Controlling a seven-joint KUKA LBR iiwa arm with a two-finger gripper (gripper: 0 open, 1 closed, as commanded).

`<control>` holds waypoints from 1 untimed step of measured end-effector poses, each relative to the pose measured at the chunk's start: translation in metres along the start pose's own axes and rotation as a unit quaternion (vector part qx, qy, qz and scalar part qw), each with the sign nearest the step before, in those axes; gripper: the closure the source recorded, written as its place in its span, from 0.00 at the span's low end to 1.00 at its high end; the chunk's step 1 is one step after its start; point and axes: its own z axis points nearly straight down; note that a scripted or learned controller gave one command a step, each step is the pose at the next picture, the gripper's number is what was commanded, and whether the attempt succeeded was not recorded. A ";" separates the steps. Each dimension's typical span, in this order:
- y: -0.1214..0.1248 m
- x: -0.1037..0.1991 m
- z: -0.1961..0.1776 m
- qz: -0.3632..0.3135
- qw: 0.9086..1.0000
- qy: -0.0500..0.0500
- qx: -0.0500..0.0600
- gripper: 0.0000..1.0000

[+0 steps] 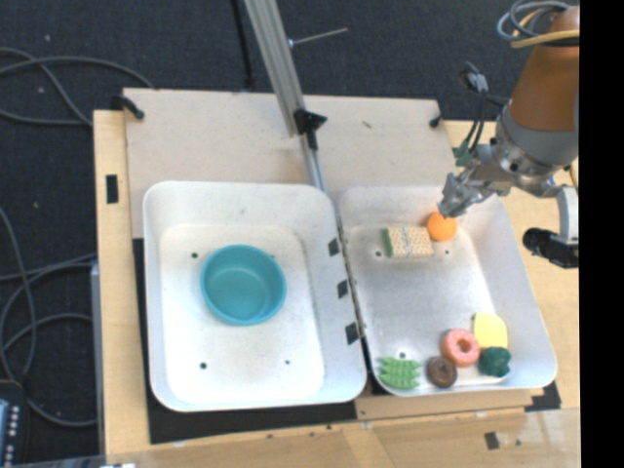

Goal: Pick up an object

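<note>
Dark floor with loose cables surrounds a pale counter (234, 130) carrying two shallow white bins side by side.

Left bin (166, 261): one teal bowl (244, 283), upright, well apart from everything else.

Right bin (497, 261): contents listed as follows.
- Orange ball (442, 227), near the far edge, just beside a striped block (407, 243).
- Pink ring (459, 346), brown ring (443, 371) and green ridged piece (398, 370), crowded along the near edge.
- Yellow block (490, 331) with a dark green piece (495, 361) touching or nearly touching it, at the near right corner.

Arm: grey with an orange band, reaching in from the right. The fingers (456, 203) are set directly above the ball, tips at or very near its top. Their opening cannot be told, and nothing is seen held between them.

Risks, as judged:
- The ball is round and likely to roll; if it is met off-centre it may be squeezed out sideways and the fingers closed on nothing.
- The striped block lies close enough that it may be nudged or pinched along with the ball.
- The bin wall is near; a descent too far toward it may strike the rim.
- A shallow descent may leave only the ball's crown caught, and the hold may be lost on lifting.
</note>
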 end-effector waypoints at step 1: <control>-0.020 0.039 0.003 0.001 1.000 0.000 0.002 1.00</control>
